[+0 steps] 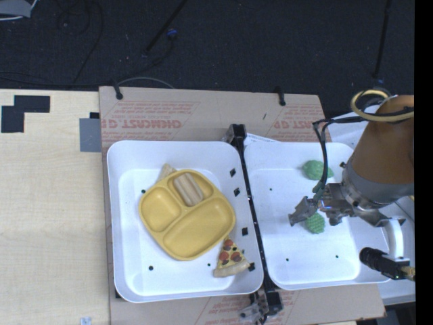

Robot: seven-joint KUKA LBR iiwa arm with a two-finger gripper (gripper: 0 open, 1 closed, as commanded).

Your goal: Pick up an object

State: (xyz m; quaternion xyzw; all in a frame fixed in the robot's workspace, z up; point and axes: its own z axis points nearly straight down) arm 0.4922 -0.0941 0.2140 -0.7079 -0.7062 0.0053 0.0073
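Bins sit side by side on the bench, 2 of them, both shallow and white. Inside the left bin (128,181) lies a yellow divided plate (187,214), tilted so its corners point along the diagonals, with a tan hot-dog-like piece (189,189) resting in its upper compartment. Just below the plate's lower corner, near the bin's bottom right, lies a toy pizza slice (231,259).

Inside the right bin (284,263) there are 2 green, bumpy, broccoli-like objects. One green piece (313,169) sits near the upper right of the bin floor, apart from the arm's tip. The other green piece (316,224) lies lower, right at the gripper (312,213), which hangs low over the bin's right half with the grey and orange arm (385,154) rising behind it. Dark finger parts spread to either side above this piece and touch or overlap it, yet how wide the claw stands, and whether it has any hold on the green piece, cannot be told from this slanted view
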